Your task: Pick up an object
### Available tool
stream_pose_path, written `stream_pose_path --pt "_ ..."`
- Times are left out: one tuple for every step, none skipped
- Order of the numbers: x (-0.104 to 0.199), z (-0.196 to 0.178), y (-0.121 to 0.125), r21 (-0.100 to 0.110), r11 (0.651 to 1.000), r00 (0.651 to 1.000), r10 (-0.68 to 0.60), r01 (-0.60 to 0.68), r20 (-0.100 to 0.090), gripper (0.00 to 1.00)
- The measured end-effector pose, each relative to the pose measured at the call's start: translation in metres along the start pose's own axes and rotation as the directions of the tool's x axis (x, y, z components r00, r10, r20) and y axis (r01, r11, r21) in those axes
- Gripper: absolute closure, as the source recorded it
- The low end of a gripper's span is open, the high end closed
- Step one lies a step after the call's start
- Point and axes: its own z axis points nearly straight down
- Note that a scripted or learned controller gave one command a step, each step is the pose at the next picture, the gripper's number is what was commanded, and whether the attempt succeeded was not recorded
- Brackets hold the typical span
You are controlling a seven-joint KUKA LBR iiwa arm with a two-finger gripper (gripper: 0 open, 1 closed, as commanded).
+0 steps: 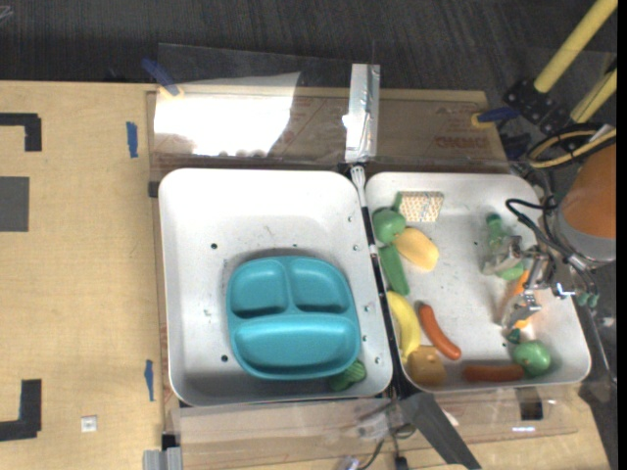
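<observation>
The right bin (460,272) holds toy foods. Along its left wall lie a green pepper (388,225), a yellow fruit (419,249), a green cucumber (395,270) and a banana (403,321). A red sausage (438,331), a brown potato (426,364) and a dark red sausage (493,371) lie near the front. My gripper (520,297) hangs low over the bin's right side, among cables, just above a green and white vegetable (533,356). A thin orange piece (524,280) shows at the gripper; I cannot tell whether it is held.
The left bin (196,213) carries a teal divided plate (292,313), with a small green item (348,373) at its front right. A pale corn piece (421,205) and a small green item (495,226) lie at the right bin's back. Yellow poles (578,37) stand at top right.
</observation>
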Motion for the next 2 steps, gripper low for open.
stream_pose_path --pt "0.0551 -0.0009 0.0039 -0.001 0.998 0.998 0.060 -0.060 -0.002 0.00" --pt "0.0610 -0.0021 -0.0016 0.002 0.989 0.988 -0.151 0.151 0.007 0.00"
